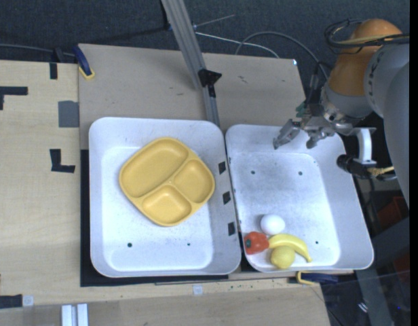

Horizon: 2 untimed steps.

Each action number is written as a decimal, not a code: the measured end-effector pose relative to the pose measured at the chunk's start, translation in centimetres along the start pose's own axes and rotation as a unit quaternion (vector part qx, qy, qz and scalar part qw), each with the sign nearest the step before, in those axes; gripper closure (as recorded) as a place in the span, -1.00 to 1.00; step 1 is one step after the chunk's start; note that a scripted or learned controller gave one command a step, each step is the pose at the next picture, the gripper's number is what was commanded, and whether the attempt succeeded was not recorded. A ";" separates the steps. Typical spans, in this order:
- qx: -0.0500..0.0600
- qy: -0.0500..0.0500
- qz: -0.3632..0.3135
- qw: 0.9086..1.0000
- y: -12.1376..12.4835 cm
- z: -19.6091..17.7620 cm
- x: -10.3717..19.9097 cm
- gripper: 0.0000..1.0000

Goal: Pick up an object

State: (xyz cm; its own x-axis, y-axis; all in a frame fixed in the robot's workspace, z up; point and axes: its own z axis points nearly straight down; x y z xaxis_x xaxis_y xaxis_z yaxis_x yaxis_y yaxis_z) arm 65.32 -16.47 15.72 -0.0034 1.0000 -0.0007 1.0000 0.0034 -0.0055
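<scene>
Now gripper (301, 136) spread, nothing between fingers, over right bin (345, 202) far edge.

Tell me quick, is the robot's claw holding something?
Gripper: open, holding nothing, above the right bin's far edge.

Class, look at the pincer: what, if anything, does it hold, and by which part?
Nothing. The pincer is open above the far rim of the right bin, well apart from the banana and egg.
</scene>
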 end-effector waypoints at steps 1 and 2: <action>0.001 0.000 0.000 1.000 0.9 5.6 0.2 -1.00; -0.001 0.000 0.000 1.000 0.9 7.0 0.3 -1.00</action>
State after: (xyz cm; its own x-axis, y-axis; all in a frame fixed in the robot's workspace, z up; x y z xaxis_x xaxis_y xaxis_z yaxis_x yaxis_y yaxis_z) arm 66.15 -16.14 8.75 -0.0036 1.0000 -0.0015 1.0000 0.0036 -0.0032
